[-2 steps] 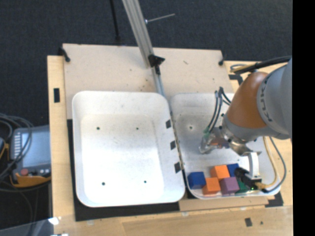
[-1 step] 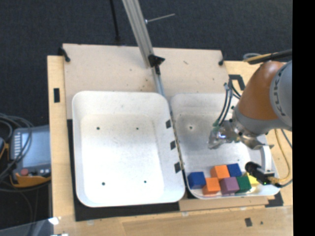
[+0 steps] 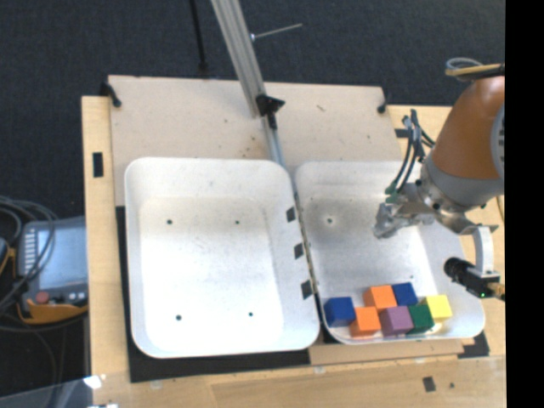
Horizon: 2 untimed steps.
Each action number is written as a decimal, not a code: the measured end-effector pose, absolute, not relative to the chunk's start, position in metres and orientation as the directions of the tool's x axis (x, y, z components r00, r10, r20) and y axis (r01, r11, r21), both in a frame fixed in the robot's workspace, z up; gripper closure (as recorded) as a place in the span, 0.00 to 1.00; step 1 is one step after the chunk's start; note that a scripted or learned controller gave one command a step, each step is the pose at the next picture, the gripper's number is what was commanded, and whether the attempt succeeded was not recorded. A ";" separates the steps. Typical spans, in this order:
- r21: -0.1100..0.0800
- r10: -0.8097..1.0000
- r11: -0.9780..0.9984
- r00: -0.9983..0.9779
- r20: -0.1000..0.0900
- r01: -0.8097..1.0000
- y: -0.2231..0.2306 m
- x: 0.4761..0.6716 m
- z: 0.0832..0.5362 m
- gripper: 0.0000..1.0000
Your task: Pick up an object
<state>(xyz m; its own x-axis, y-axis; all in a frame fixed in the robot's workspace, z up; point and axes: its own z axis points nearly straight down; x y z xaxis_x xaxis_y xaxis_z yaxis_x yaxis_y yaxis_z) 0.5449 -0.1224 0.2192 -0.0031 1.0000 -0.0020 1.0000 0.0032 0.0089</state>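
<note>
Several small coloured cubes lie packed along the near edge of the right bin: a blue cube, two orange cubes, a purple cube, a green cube, a yellow cube and a second blue cube. My gripper hangs over the middle of the right bin, well above and behind the cubes. Nothing shows between its fingers.
The left bin sits beside the right one, with a row of black clips between them. A slanted aluminium bar rises behind the bins. A pendant and cables lie off the bench at the left.
</note>
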 end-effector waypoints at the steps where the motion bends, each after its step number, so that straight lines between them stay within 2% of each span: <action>1: 0.002 1.000 0.005 -0.005 -0.003 1.000 -0.124 0.545 0.217 1.00; 2: 0.000 1.000 0.007 -0.007 0.000 1.000 -0.066 0.540 0.213 1.00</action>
